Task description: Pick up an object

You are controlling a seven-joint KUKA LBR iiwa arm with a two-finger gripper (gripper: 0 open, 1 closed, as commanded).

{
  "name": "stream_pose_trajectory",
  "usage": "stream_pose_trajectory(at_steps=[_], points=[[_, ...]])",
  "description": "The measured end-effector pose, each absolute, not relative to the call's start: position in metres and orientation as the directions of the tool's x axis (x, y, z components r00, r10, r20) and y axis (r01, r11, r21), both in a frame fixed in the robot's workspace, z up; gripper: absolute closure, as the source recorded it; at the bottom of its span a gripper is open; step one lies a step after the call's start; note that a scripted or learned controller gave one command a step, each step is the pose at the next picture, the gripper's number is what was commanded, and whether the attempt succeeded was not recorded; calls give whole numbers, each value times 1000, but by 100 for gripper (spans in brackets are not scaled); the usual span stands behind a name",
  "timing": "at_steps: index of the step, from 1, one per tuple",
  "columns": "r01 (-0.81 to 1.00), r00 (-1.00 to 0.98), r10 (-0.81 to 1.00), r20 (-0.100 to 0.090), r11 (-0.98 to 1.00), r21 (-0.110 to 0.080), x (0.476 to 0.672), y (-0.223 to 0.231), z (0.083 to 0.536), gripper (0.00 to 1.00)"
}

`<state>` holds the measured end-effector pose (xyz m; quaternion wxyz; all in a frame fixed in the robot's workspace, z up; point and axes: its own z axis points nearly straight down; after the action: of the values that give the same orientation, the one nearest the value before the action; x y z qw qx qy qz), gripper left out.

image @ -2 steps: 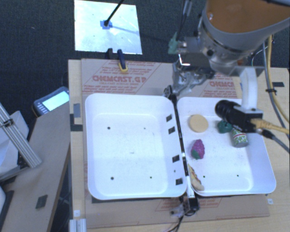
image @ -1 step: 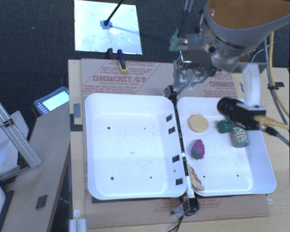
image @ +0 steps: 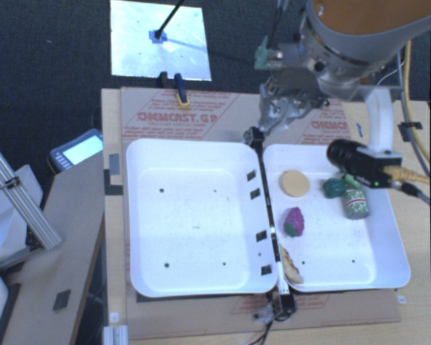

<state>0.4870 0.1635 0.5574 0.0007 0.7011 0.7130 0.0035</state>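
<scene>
A dark carpeted floor surrounds the bench, which carries a printed cardboard sheet under two shallow white bins. The gripper hangs over the far edge of the bins, close above the dark divider strip where they meet; whether it is released or clenched I cannot tell, since its tips blur into the metal around them, and nothing is visibly held. Outward from there, the grey wrist and orange band fill the upper right. The right bin holds every candidate: a tan round disc nearest the gripper, a purple-and-green lumpy toy toward the middle, a teal object and a small labelled can lying close together near a black cylindrical device, and a tan piece pressed against the divider at the near side. The left bin shows bare white floor. The likely trouble, as I judge it: coming straight down from here would land on the divider or bin rim rather than on any object. The disc looks flat and may slip from the grasp, and the teal object and can sit so close that closing on one could shove the other aside.
</scene>
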Motion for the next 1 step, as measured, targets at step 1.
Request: stream_pose_trajectory(at_steps=[1], points=[[1000,-18,1000,4,18,5,487,164,557,0]])
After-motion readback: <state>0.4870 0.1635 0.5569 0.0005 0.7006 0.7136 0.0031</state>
